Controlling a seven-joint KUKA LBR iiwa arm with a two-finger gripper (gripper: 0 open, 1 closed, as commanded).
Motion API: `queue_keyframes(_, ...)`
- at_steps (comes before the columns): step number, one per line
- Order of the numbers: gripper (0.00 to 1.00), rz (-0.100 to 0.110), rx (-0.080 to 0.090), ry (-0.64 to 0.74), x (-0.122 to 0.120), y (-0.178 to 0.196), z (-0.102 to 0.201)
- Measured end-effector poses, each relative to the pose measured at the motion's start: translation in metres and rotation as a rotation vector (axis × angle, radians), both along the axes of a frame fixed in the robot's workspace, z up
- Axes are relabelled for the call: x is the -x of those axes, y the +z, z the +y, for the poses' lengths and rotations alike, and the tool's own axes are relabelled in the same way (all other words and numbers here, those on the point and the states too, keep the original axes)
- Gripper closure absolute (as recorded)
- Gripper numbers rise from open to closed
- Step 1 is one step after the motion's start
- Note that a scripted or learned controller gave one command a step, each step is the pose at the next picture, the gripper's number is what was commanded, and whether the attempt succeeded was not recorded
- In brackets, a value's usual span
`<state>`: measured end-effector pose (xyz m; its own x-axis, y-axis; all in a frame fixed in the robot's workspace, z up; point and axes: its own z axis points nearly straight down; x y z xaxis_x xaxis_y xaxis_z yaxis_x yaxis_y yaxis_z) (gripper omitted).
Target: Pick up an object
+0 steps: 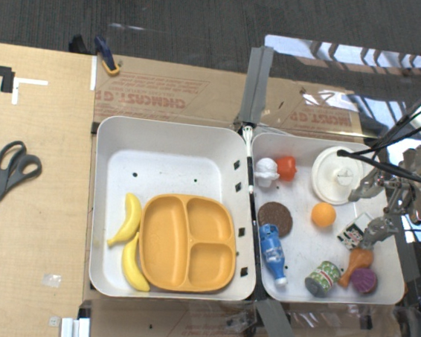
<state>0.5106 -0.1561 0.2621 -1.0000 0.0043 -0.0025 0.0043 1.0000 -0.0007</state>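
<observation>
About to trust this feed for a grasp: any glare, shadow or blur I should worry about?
Camera view: bright reflections streak the surface behind the right bin; the gripper looks slightly soft against clutter; the white lid is nearly washed out; the left bin is evenly lit, with soft shadows beside the tray.

Orange ball (324, 215) in right bin (295, 291)

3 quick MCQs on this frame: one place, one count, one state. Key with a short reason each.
1. Where is the orange divided tray?
A. left bin
B. right bin
C. on the bench

2. How many bananas lie beside it?
A. one
B. two
C. four

3. How does the blue bottle sit?
A. upright
B. lying on its side
C. between the fingers of the hand

Key: 1 A, it sits inside the left bin. 2 B, two lie along its left edge. 3 B, it lies flat in the right bin, apart from the hand.
</observation>
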Motion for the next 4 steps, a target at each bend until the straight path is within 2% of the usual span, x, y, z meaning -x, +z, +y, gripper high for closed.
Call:
queue_keyframes(1, 0.00, 0.000, 0.000, -0.090, -0.019, -0.119, 0.001)
queue_keyframes(2, 0.00, -0.003, 0.000, -0.161, -0.056, -0.168, 0.022)
queue_keyframes(3, 0.00, -0.004, -0.001, -0.425, -0.085, -0.168, 0.009)
queue_keyframes(4, 0.00, -0.005, -0.001, -0.431, -0.140, -0.168, -0.002)
